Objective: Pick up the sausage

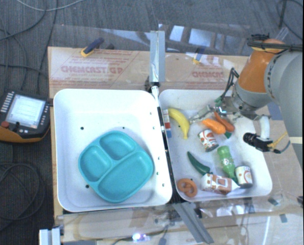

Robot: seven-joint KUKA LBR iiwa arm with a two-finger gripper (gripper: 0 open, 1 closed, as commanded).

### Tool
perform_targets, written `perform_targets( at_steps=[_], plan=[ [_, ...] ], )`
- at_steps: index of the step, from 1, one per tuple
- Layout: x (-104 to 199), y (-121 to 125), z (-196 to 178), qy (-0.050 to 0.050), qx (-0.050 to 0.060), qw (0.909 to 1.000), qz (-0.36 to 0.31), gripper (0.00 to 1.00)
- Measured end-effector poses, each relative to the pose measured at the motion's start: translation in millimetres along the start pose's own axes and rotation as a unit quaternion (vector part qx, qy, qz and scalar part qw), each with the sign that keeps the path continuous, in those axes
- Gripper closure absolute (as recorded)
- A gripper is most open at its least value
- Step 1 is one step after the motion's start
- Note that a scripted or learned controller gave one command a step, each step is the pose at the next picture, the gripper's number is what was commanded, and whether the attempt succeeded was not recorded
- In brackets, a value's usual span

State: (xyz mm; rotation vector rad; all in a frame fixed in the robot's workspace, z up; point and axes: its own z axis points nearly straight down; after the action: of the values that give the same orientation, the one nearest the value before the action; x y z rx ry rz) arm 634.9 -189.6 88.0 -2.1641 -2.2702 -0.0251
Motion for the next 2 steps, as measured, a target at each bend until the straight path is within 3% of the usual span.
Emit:
perform_targets(
  at_steps=[1,2],
  plan=[
    [-5,0,-10,-0.008,-0.002,1.0,0.0,1.0],
    [28,36,-162,-0.009,0.004,0.9996,0.027,1.0]
  ],
)
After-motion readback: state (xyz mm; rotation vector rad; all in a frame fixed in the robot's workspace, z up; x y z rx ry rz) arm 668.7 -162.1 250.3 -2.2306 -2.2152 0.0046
